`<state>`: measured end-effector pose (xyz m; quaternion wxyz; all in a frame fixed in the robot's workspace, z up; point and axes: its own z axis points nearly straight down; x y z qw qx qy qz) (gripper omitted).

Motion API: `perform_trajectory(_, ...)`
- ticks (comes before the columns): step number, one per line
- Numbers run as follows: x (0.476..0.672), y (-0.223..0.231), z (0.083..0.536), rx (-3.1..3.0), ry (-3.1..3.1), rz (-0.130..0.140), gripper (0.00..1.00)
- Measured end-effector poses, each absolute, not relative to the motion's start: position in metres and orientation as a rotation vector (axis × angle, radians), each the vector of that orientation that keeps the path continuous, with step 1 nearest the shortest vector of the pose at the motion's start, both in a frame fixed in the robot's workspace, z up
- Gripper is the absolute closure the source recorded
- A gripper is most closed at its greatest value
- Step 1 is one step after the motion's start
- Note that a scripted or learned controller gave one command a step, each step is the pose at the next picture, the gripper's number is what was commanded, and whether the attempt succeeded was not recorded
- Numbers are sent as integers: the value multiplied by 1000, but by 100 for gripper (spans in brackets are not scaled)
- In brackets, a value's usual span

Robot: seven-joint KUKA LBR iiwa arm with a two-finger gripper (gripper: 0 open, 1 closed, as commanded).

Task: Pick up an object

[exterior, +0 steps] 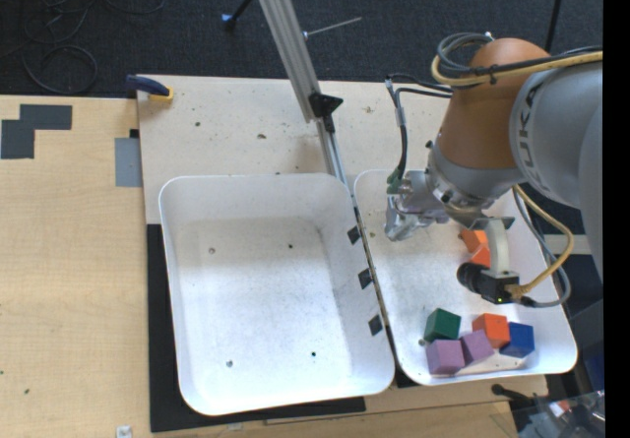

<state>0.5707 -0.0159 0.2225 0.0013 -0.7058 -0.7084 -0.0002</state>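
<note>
Overhead, gripper above right bin — finger state unclear, blocks clustered at near corner.

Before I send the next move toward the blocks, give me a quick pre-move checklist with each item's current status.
1. Blocks present in the right bin: ok; green block, purple blocks, orange block, blue block.
2. Gripper over the right bin: ok, near its far left side.
3. Gripper above the cluster: not ok; blocks sit at the near end.
4. Jaws open: cannot tell.
5. Anything held: cannot tell.
</note>
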Motion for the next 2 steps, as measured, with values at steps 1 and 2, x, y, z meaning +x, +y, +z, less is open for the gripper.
perform_trajectory(1,582,27,230,-2217,-2223,0,100)
perform_trajectory(2,606,77,227,-2218,-2224,1,100)
